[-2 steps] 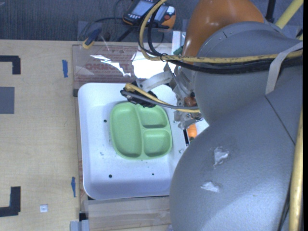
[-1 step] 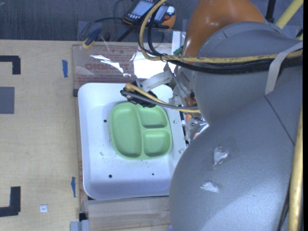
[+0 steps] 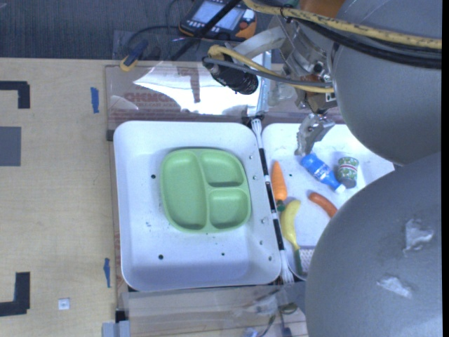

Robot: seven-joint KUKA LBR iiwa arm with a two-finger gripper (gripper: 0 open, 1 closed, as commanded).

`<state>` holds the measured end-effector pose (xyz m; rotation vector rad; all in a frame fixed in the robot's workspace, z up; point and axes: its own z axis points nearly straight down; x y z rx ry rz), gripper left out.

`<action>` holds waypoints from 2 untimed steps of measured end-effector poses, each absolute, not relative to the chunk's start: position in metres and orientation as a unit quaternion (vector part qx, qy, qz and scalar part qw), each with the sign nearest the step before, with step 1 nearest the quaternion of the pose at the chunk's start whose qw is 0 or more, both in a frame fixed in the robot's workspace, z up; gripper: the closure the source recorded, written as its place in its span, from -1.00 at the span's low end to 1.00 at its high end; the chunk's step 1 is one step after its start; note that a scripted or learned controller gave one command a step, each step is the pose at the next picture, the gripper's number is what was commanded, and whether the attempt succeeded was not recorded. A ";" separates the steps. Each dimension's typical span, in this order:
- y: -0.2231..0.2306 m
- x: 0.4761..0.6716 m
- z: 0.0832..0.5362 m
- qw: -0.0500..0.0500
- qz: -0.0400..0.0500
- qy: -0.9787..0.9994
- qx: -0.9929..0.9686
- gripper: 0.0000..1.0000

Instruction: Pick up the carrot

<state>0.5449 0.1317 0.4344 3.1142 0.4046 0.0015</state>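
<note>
Carrot [image 3: 278,180]: we found it lying in the right bin [image 3: 283,137], against its left wall.
Gripper [image 3: 306,143]: we saw it above, fingers slightly apart, clamping nothing.
Progress: we judged the grasp outstanding.

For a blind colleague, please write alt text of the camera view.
A two-finger metal gripper hangs over the right white bin, above an orange carrot, a yellow banana, a blue bottle and a red sausage. The left white bin holds a green divided plate.
</note>
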 end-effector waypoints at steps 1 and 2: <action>0.189 0.611 0.426 0.000 0.001 0.100 0.995 -1.00; 0.166 0.661 0.435 0.001 0.000 0.122 0.992 -1.00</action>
